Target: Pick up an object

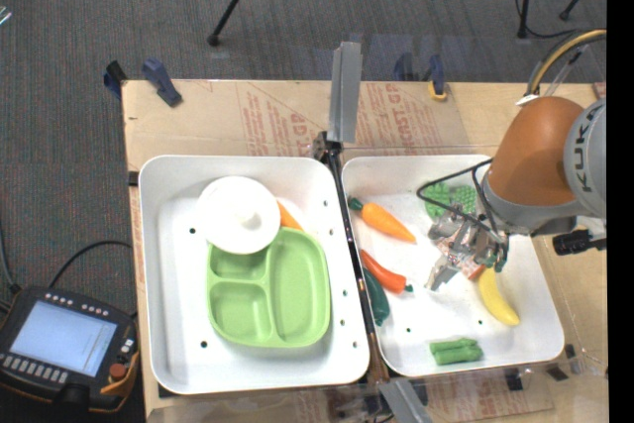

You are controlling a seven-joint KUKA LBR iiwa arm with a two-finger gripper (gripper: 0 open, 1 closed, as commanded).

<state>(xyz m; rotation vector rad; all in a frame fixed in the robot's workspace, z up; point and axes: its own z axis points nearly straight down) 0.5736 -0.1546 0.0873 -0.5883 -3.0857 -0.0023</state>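
The right bin [396, 183] holds an orange carrot [388, 221], a red-orange chili pepper [384, 272], a dark green vegetable [379, 303] by its left wall, a yellow banana [497, 299], a green leafy piece [448, 200] and a green pod [456, 350]. My gripper [458, 263] hangs low in this bin, between the chili pepper and the banana, just left of the banana's upper end. Its fingers point down-left toward the bare bin floor. Nothing shows between them.
The left bin [168, 312] carries a green divided tray [269, 290] with a white round bowl [239, 214] overlapping its top edge and an orange piece [289, 216] peeking from under the bowl. A grey post [345, 99] stands behind the bins' shared wall.
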